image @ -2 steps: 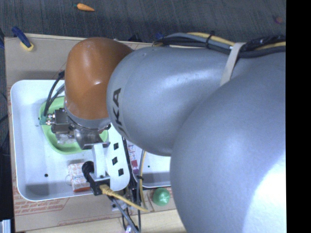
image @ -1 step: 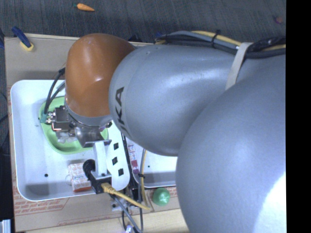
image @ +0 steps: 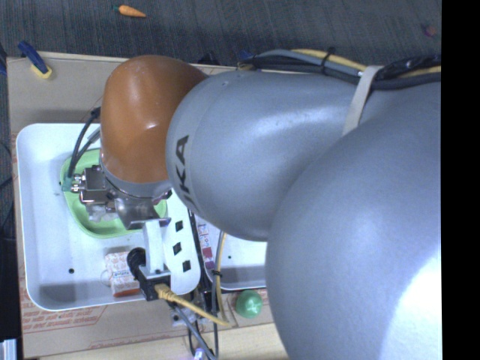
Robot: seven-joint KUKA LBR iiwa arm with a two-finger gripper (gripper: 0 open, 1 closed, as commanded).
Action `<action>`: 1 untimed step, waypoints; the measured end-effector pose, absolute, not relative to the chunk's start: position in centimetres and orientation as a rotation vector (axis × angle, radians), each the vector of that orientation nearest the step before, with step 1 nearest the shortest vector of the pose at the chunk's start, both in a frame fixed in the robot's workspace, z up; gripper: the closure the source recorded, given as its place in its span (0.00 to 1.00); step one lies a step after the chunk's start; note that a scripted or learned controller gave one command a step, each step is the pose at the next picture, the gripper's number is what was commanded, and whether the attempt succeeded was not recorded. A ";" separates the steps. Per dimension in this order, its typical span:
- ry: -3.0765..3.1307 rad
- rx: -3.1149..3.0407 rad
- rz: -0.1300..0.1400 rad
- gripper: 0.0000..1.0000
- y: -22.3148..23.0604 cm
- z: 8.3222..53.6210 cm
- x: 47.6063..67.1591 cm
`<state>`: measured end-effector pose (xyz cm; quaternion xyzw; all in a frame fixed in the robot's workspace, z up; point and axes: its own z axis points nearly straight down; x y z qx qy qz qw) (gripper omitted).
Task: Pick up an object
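Note:
My arm, grey with an orange band point(image: 142, 118), reaches far over the left bin point(image: 34, 201). The gripper point(image: 100, 195) points down into a light green dish point(image: 79, 201) that lies in the bin's middle, and the wrist hides most of that dish. A small pale packet with red-brown print point(image: 118, 270) lies near the bin's front wall, just left of a white bracket on the wrist. A green ball point(image: 249, 303) rests at the front of the right bin, close to the divider.
The arm's bulk covers nearly all of the right bin point(image: 240, 257). Cables hang from the wrist over the front edge point(image: 196, 313). A blue and yellow clamp point(image: 35, 60) sits on the bench's far left corner.

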<state>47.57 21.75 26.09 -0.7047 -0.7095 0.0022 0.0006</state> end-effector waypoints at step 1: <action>-2.227 -2.213 0.004 1.00 21.8 27.6 49.3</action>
